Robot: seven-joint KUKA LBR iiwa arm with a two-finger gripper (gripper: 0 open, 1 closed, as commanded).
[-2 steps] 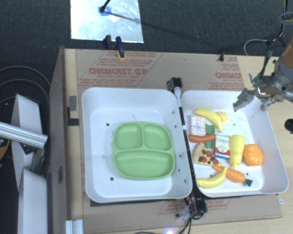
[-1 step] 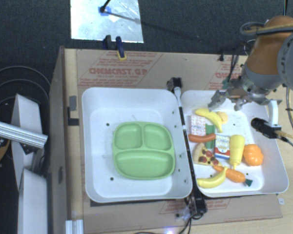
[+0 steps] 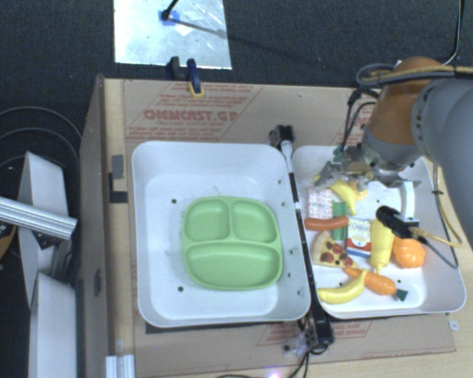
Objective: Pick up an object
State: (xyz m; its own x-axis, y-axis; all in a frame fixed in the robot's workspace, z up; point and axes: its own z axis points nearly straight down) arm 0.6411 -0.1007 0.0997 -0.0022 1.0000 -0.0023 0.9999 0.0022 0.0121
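Fig.: gripper (image 3: 348, 172) low over right bin (image 3: 449, 290), approx. at upper banana (image 3: 345, 191); approach step. You can't tell claw state. Next: you'd need to close, then lift.

Fixed overhead view — slanted, both bins (image 3: 221, 157)

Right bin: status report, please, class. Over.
Gripper low at right bin rear, grasp unclear. Small banana just beneath. Toy food crowded close.
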